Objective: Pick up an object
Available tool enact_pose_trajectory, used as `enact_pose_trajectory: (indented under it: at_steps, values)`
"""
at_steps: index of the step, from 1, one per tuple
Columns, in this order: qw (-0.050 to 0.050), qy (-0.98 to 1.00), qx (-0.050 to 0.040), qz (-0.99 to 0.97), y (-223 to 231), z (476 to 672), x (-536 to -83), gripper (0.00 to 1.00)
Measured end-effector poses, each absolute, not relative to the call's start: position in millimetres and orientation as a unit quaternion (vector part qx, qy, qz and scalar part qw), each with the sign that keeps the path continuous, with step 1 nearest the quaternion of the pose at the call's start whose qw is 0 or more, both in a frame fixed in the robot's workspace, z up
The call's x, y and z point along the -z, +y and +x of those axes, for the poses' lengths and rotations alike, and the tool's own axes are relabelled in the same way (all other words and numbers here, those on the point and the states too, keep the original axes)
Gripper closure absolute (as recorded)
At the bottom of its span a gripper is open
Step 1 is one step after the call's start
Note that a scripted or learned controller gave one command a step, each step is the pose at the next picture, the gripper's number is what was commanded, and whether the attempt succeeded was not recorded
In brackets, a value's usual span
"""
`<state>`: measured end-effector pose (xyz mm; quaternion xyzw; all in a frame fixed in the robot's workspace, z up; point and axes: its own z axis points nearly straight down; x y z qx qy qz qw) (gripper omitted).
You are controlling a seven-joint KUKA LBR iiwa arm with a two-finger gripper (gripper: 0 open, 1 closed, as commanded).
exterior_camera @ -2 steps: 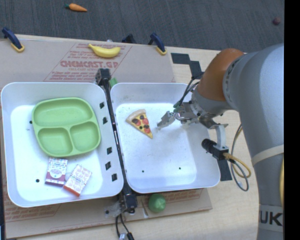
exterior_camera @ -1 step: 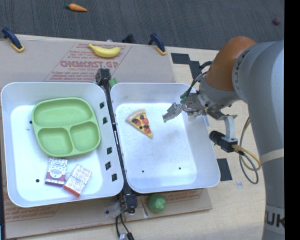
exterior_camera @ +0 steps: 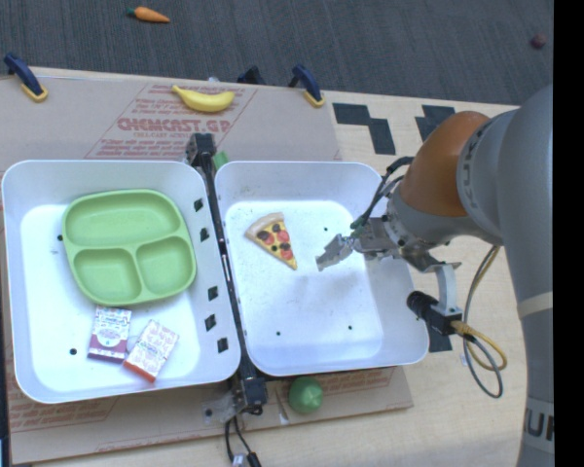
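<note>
Now I am hovering my hand [exterior_camera: 331,254] in the right bin [exterior_camera: 394,343], its grip unreadable; the pizza slice [exterior_camera: 273,238] is lying just at nine o'clock, so I am planning a slow, centred descent.

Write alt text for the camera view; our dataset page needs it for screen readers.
A grey arm's two-finger gripper hovers in the right white bin beside a toy pizza slice. The left white bin holds a green divided plate and two small packets.

the arm [exterior_camera: 511,183] runs off the right edge; print on the two small packets [exterior_camera: 131,341] is unreadably small.
</note>
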<state>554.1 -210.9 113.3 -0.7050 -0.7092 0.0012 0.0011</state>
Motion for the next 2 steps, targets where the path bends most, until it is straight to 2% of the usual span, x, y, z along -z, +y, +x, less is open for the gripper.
enact_pose_trajectory:
  at_steps: [1, 2]
  values:
    - [0.002, -0.709, -0.0011, -0.705, -211, 475.8, -91, 0.00]
    - [0.001, -0.709, -0.0002, -0.705, -210, 547.1, -92, 0.00]
